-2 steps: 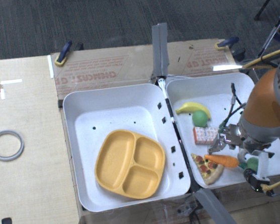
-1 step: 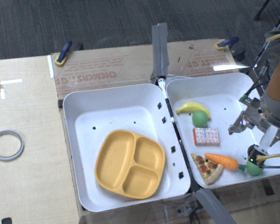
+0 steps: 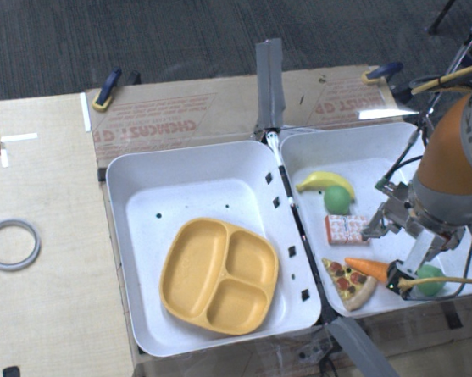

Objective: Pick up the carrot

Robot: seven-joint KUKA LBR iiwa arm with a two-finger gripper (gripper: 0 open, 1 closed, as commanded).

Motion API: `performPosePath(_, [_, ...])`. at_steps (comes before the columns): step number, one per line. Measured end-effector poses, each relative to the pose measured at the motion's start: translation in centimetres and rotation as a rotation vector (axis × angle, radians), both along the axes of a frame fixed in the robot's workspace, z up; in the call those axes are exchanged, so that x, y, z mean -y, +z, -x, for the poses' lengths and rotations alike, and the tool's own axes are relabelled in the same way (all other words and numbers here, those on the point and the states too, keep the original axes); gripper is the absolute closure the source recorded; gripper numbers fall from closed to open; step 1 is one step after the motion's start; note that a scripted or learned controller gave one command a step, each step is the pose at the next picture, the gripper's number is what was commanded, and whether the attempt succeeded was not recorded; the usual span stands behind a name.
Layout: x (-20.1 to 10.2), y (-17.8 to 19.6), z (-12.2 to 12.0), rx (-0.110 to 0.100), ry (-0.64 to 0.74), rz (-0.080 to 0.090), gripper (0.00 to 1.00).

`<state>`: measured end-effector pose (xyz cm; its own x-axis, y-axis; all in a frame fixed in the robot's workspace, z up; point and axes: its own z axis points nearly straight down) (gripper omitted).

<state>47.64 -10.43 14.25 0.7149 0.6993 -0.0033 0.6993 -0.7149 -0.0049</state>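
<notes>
The carrot (image 3: 369, 267) lies in the lower part of the right bin (image 3: 373, 156), with its thin tip to the view's left and its thick end to the right, toward the arm. Its lower side touches, or nearly touches, a toy pizza slice (image 3: 350, 284) that lies against the bin's front wall. Just above the carrot is a small red and white box (image 3: 345, 229); there is print on the box, but it is too small to read. The gripper (image 3: 379, 224) hangs just beside the right edge of this box and a little above the carrot, not on it. It cannot be told if the gripper is spread or pressed together, and nothing is seen held in it. Parts of the arm stand over the carrot's thick end and partly cover a green ball (image 3: 432, 279) in the bin's lower right corner. Farther up in the same bin a banana (image 3: 324, 182) curves over a round green fruit (image 3: 337, 200) and touches it. The left bin (image 3: 133, 187) holds a yellow plate (image 3: 221, 275) with three compartments. Behind both bins lies brown cardboard (image 3: 167, 115) with red letters, upside down in this view, which seem to read CHEMCAST GP. A blue clamp (image 3: 107, 88) holds its left corner. On the bench (image 3: 39, 182), well apart from the bins, lies a roll of tape (image 3: 10, 244).
</notes>
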Motion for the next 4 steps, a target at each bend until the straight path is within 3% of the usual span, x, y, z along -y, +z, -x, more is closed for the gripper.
performPosePath(1, [-1.2, 4.8, -0.9, 0.003, 0.073, 0.002, 0.00])
performPosePath(2, [-3.0, 4.8, -0.8, 0.000, 0.161, 0.001, 0.00])
performPosePath(3, [-1.1, -5.2, 0.0, 0.001, 0.125, 0.000, 0.00])
performPosePath(4, [5.8, 4.3, -0.1, 0.001, -0.376, 0.003, 0.00])
